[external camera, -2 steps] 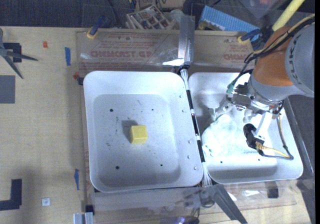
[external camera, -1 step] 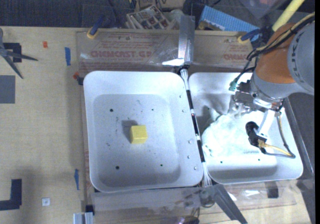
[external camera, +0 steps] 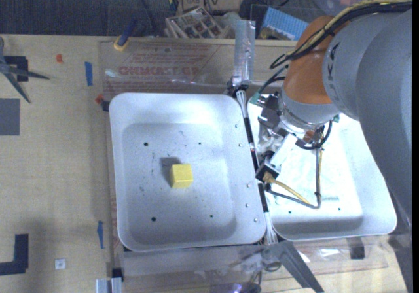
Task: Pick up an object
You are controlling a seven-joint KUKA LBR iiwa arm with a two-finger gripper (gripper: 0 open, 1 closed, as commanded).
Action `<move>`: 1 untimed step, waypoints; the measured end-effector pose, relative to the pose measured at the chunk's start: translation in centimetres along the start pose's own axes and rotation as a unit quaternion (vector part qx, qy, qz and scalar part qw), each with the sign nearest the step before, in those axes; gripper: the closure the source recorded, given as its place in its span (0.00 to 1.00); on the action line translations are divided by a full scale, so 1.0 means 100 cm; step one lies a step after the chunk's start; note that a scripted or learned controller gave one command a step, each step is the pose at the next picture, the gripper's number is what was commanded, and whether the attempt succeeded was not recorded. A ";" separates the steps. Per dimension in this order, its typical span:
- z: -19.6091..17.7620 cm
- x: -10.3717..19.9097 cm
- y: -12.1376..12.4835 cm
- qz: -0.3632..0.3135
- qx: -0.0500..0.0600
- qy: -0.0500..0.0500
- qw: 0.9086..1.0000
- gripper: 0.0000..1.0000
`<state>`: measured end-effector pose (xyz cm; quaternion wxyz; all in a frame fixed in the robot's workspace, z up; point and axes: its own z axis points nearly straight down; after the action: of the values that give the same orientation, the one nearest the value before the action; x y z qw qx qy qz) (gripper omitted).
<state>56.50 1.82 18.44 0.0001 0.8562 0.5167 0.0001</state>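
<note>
Yellow block is what you are after, and it sits in the left bin, well apart from the gripper. Taking things by size, the pale tan bench spreads in from the left edge of your view. It carries both bins side by side, their inner rims meeting along a line down the middle of the picture. The grey arm comes in from the right and bulks over the upper right corner, covering much of the right bin's far side. Its orange band shows just above the wrist. The left bin is the one you see whole, a shallow white tray with rounded corners and a scatter of small dark specks on its floor. The right bin is brightly lit and washed out, with its near part and near-right corner in plain sight. A sheet of cardboard with red lettering lies flat on the bench just beyond the left bin. The gripper hangs over the right bin, close beside the shared rim. It appears to be above the floor rather than resting on it, though the glare makes that hard to judge. You cannot tell whether it is spread or pressed together, since the wrist hides its tip from this angle. The block itself lies a little left of the left bin's centre, flat on the floor, with a short shadow at its far-left side, touching no wall.
</note>
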 end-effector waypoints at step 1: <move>0.000 0.004 0.023 -0.114 -0.001 0.000 0.993 1.00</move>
<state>58.75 1.08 18.46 0.0008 0.7918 0.6108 0.0005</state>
